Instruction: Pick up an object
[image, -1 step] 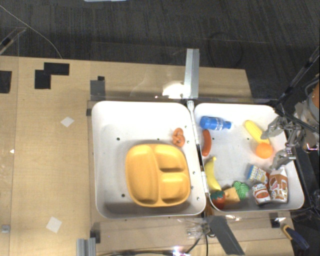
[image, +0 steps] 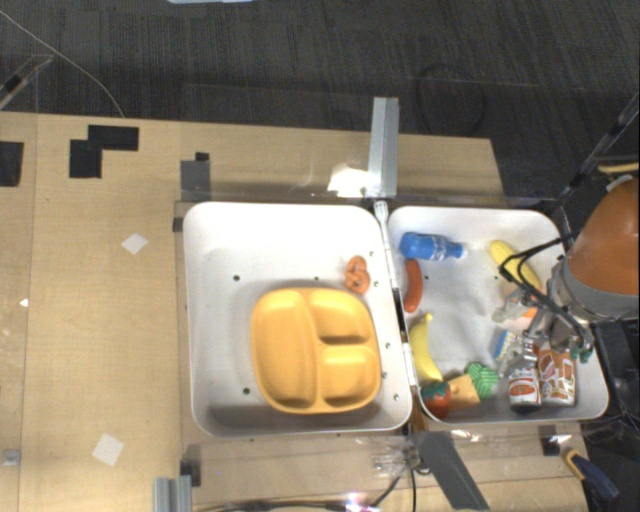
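The gripper (image: 535, 335) is hovering over clutter in the right bin (image: 455, 222) — finger state cannot be told — risking a glancing miss on the can (image: 523, 382).

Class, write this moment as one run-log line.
arm: over right bin | gripper: above cans | yellow tray: left bin | held: nothing seen

Two bins sit side by side on the bench: in the left bin (image: 210, 300) a divided tray (image: 315, 348) lies toward the front, a pretzel (image: 357, 273) behind it. In the right bin (image: 455, 222), a bottle (image: 430, 247) lies at the back, a sausage (image: 411, 285) (just beside the left wall) before it, then a banana (image: 424, 347); cartons (image: 540, 378) stand front-right beneath the arm (image: 605, 255).
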